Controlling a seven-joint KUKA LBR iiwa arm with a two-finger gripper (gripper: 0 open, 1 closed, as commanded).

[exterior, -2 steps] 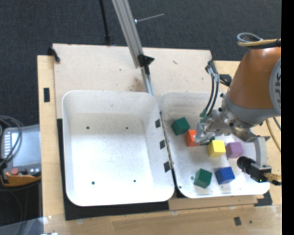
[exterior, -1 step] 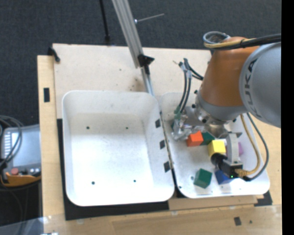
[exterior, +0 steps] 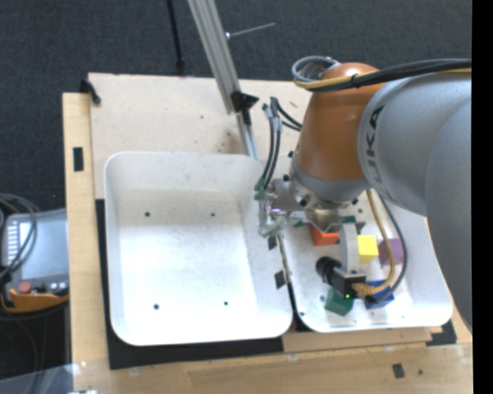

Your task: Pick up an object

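Observation:
The arm's orange-banded wrist hangs low over the right bin point(exterior: 431, 298), and the gripper point(exterior: 292, 213) sits beneath it near the bin's left wall. An orange-red block point(exterior: 323, 237) lies just to the right of the gripper, partly hidden by it. Further right are a yellow block point(exterior: 367, 246) and a purple piece point(exterior: 393, 251). A green block point(exterior: 338, 303) and a small blue object point(exterior: 379, 296) rest near the bin's front edge. I see nothing held between the fingers.
The left bin point(exterior: 189, 245) stands beside the right one, sharing a narrow ridge. A slanted aluminium rail point(exterior: 218, 43) rises behind the bins. The bench edge runs along the front. A control pendant point(exterior: 29, 261) lies off the bench at the left.

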